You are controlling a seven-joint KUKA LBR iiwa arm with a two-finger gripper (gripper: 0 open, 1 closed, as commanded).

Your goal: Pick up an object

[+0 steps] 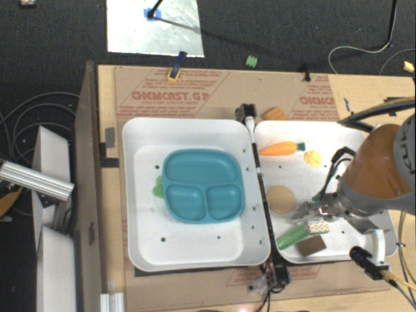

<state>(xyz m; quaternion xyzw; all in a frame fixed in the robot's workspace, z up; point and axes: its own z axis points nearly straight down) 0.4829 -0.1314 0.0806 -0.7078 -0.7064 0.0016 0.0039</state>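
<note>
Cardboard-lined surface (195, 96) bearing two white bins. We placed the end effector (316, 212) low in the right bin (344, 135), above the green stick (294, 235) and brown block (311, 245); its grip state we could not tell. We judged crowding risked a glancing, failed pick.

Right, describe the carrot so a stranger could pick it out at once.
Take the right-hand white bin, the one the arm reaches into, and look along its far edge, near the divider between the bins. The carrot lies there on its side: a long orange taper with a green tip, unlike the small yellow piece beside it or the round tan disc nearer the camera.
</note>
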